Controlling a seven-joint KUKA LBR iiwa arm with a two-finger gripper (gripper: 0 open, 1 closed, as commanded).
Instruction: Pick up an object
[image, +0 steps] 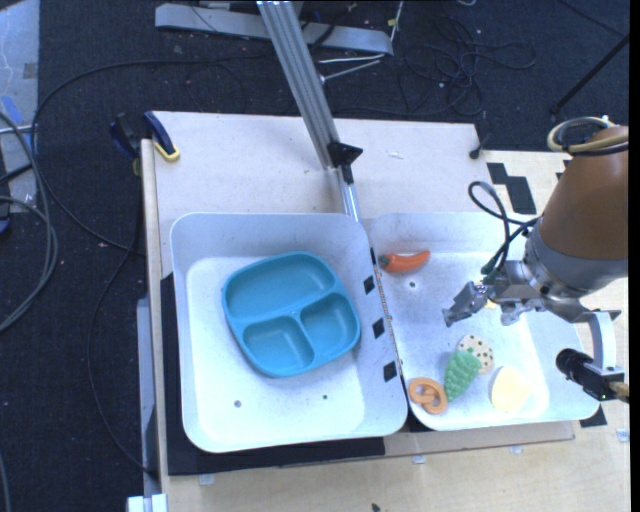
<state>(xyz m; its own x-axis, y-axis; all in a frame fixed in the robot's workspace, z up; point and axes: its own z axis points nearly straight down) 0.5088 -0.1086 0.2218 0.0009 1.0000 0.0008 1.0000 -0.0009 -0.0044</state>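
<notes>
Over the right bin (430, 232), the gripper (466, 305) is hovering, fingers seemingly parted and empty; descending, it is risking clipping the crowded green toy (461, 374) and cookie (476, 351).

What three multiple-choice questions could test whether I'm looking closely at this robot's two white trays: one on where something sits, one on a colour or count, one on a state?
1. Where does the blue divided plate lie?
A. In the left bin
B. In the right bin
C. On the floor

2. How many compartments does the plate have?
A. Two
B. Three
C. Five

3. How does the gripper stand to the green toy?
A. Clamped on it
B. Above it, apart
C. Pressing it flat

Answers:
1 A: the plate fills much of the left bin.
2 B: one long section and two smaller ones show.
3 B: bare white floor separates the gripper from the toy.
</notes>
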